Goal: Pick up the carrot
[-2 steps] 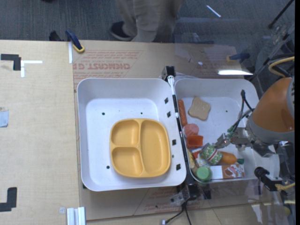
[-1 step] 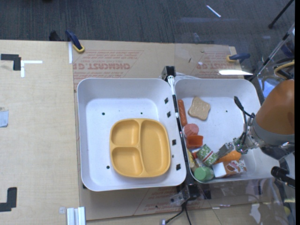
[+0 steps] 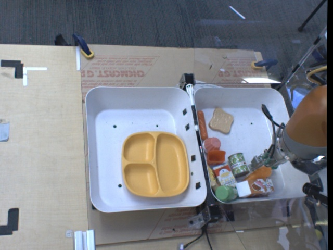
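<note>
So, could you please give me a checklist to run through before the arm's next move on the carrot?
1. Carrot visible in the right bin: ok.
2. Gripper close over the carrot: ok.
3. Carrot held: cannot tell.
4. Free room around the carrot: not ok; the can and the packet crowd it.
5. Yellow plate out of the way in the left bin: ok.
</note>
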Tool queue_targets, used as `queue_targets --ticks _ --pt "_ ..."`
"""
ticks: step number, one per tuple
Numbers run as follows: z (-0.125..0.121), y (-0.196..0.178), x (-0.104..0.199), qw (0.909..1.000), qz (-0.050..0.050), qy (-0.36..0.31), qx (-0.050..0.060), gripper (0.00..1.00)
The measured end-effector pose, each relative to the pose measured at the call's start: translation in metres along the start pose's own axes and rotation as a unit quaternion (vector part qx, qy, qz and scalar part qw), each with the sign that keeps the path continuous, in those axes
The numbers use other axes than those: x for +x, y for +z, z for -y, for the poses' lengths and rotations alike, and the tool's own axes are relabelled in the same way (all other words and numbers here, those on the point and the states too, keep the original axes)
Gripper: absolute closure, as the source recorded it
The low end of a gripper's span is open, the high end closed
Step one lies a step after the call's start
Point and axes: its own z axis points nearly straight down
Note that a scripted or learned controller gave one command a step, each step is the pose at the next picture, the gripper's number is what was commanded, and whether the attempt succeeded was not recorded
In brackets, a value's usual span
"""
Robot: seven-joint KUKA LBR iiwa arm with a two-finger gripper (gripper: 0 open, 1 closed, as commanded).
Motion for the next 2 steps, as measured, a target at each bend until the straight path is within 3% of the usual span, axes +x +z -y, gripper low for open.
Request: queue_targets --ticks 1,2 --pt "-0.007 0.007 0.025 0.9769 0.010 0.213 -0.004 1.00" --pt "0.007 0.009 -0.010 0.9967 -0.001 0.081 0.003 1.00"
